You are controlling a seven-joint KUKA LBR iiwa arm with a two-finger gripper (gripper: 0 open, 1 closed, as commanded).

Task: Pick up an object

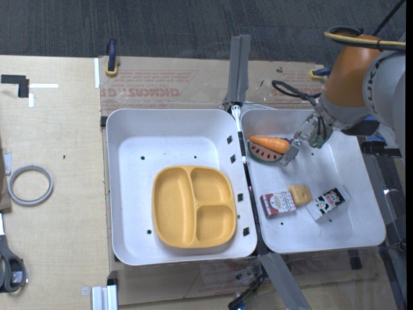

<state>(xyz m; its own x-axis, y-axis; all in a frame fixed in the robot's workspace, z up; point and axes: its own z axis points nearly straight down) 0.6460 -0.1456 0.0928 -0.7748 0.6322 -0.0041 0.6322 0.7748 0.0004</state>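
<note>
A roll of tape (29, 185) lies on the counter (58, 134). The left bin (122, 173) holds a yellow divided plate (193, 206). In the right bin (361, 192) a carrot (269, 143) lies on a watermelon slice (263, 154); nearer are a red carton (278, 204), a cracker (300, 194) and a black-and-white carton (328, 201). The gripper (292, 151) is beside the carrot; whether it is spread cannot be told.

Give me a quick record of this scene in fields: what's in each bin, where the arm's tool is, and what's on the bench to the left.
left bin: yellow tray with three compartments
right bin: carrot, melon slice, red packet, cracker, black-and-white carton
tool: low in the right bin, at the carrot's right end
grasp: cannot tell
bench, left: grey ring, scissors
</note>
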